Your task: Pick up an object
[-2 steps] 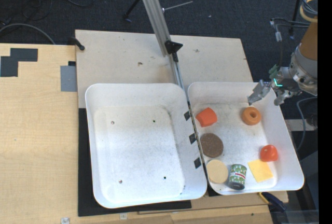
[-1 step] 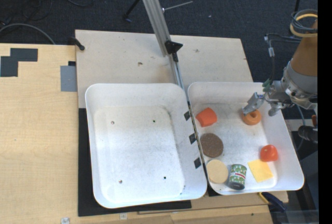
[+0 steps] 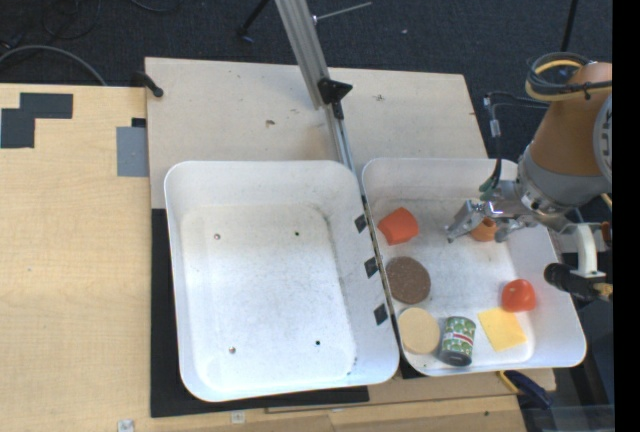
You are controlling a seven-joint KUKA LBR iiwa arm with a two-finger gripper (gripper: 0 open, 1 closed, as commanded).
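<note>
My gripper (image 3: 484,222) is low in the right bin (image 3: 440,175), near its far right side. It stands open, with one metal finger (image 3: 458,224) out to the left and the other to the right. A small orange object (image 3: 485,231) lies between them on the bin floor. Other objects in this bin are an orange-red block (image 3: 399,225), a brown disc (image 3: 408,279), a tan disc (image 3: 419,329), a green-labelled can (image 3: 457,339), a yellow block (image 3: 502,329) and a red ball (image 3: 518,295).
The left bin (image 3: 200,190) sits beside the right one, with black clips (image 3: 369,266) along the shared rim. A slanted metal rail (image 3: 300,30) rises behind the bins. The arm's orange band (image 3: 570,135) hangs over the right bin's far right corner.
</note>
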